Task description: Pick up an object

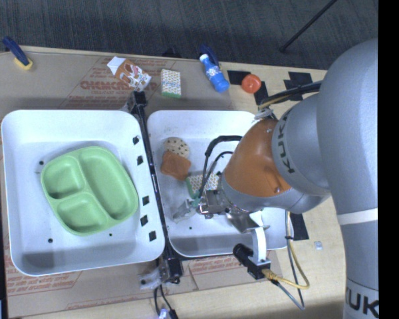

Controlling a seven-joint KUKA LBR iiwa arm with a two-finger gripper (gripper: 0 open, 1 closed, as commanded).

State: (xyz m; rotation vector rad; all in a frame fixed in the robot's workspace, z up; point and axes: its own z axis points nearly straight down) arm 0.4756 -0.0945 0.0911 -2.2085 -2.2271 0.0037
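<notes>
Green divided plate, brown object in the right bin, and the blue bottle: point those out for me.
green divided plate (88,189), camera view, on the ridge between its compartments.
brown object (175,165), camera view, on its middle.
blue bottle (215,74), camera view, on its body.

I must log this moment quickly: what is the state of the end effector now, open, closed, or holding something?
End effector: low inside the right bin; open or closed cannot be told, and nothing is seen held.

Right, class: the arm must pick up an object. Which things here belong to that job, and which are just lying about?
Part of the job:
gripper, low in the right bin
brown object
speckled round object

Just lying about:
green divided plate in the left bin
blue bottle
orange ball
small box
</notes>
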